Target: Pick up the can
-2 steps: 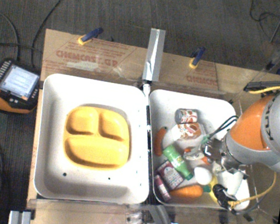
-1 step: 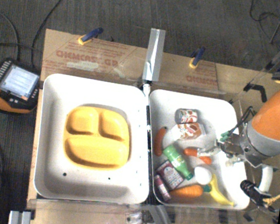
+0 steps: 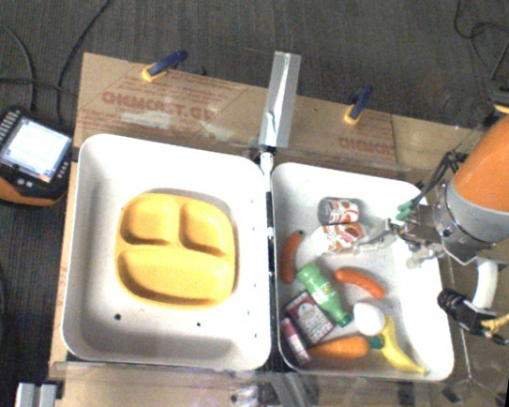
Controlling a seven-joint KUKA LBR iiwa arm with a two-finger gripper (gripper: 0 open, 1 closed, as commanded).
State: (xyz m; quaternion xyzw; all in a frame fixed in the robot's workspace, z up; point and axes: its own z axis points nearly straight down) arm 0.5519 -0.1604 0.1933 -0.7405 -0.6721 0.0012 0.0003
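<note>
The can (image 3: 340,211), red and white with a silver end, lies on its side at the back of the right bin (image 3: 428,309). A red and white wrapper-like item (image 3: 347,237) sits just in front of it. My gripper (image 3: 400,231) hangs over the bin's back right part, a short way right of the can and apart from it. Nothing shows in its grasp. The grey arm with its orange band (image 3: 491,172) comes in from the right edge.
The right bin also holds a brown sausage (image 3: 290,255), a green bottle (image 3: 324,292), an orange-red sausage (image 3: 359,282), a white egg (image 3: 368,317), a banana (image 3: 400,350), a carrot (image 3: 341,349) and a dark packet (image 3: 305,321). In the left bin lies a yellow divided plate (image 3: 178,248).
</note>
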